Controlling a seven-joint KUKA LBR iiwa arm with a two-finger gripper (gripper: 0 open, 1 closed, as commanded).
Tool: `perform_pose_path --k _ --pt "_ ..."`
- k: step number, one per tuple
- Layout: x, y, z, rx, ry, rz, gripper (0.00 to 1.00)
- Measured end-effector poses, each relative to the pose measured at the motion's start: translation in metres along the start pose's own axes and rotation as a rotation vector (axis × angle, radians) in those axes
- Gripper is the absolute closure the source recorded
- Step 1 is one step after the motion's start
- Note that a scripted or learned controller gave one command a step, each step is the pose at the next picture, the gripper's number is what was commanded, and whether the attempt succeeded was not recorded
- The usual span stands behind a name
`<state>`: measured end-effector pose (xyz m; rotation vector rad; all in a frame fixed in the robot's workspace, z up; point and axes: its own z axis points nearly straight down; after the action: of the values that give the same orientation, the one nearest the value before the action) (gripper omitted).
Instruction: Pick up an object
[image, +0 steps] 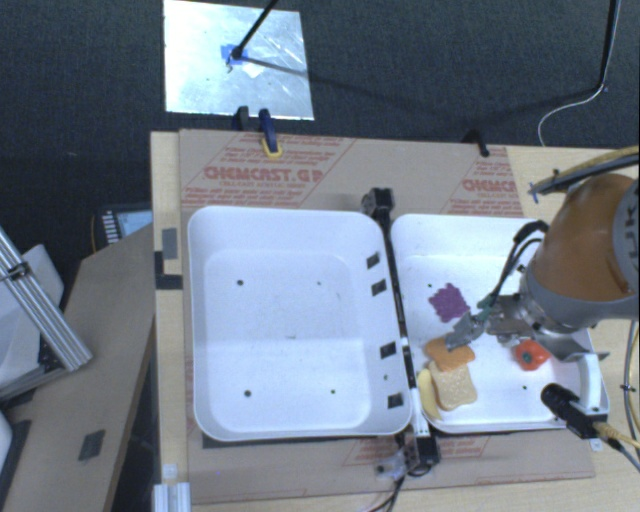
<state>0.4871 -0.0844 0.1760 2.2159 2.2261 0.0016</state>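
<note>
Two shallow white plastic bins side by side on the desk: the left bin (290, 330) and the right bin (470, 240). Four small objects in the right bin: one purple bumpy grape-like piece (449, 301), one orange rounded piece (450, 353), one tan bread-slice-shaped piece (455, 386), one red rounded tomato-like piece (530, 353). A pale yellow sliver at the bread slice's left edge may be a fifth object; this cannot be told. One grey robot arm with an orange band (590, 260). One shiny metal sheet (238, 58) on the floor beyond the desk.
</note>
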Motion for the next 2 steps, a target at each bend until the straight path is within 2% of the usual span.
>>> perform_pose_path --k 1,2 --pt "0.041 0.001 -0.009 -0.002 0.001 -0.004 0.00" --pt "0.099 0.032 -0.008 -0.002 0.000 -0.005 0.00"
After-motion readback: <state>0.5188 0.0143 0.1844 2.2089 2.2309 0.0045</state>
